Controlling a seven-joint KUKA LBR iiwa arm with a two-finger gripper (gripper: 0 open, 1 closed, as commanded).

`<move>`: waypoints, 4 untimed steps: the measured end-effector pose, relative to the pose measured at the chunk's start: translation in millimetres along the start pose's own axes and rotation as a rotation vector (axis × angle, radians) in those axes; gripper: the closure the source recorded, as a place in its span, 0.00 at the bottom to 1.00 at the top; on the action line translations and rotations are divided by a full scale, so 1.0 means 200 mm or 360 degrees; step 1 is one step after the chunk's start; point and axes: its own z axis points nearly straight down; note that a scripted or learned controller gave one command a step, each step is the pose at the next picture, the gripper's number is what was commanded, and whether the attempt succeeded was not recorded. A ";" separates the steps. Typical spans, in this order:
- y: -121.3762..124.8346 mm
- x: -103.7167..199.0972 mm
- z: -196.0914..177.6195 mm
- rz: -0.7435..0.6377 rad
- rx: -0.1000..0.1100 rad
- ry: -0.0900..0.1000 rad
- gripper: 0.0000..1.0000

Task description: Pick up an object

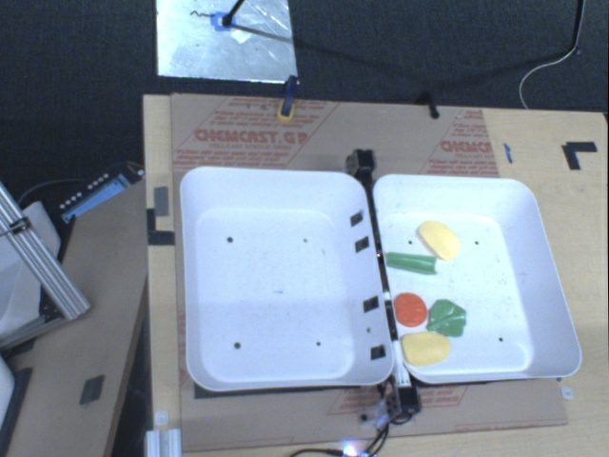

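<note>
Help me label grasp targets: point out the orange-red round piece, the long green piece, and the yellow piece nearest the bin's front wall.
orange-red round piece (pixel 410 309), camera view, centre of its top face.
long green piece (pixel 411 263), camera view, middle of its length.
front yellow piece (pixel 425 348), camera view, centre of its top.

Metal frame (pixel 33 265) cut off by left edge; small green piece (pixel 447 317) beside red disc (pixel 410 309), kind unclear.
</note>
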 end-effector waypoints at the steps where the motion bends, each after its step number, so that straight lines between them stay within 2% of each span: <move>1: 0.00 0.01 0.08 0.0000 0.0027 0.0011 1.00; 2: 0.00 0.09 -0.08 -0.0001 0.0023 0.0010 1.00; 3: 0.00 0.00 0.24 0.0008 0.0037 0.0012 1.00; 4: 0.00 0.01 -0.04 0.0000 0.0020 0.0008 1.00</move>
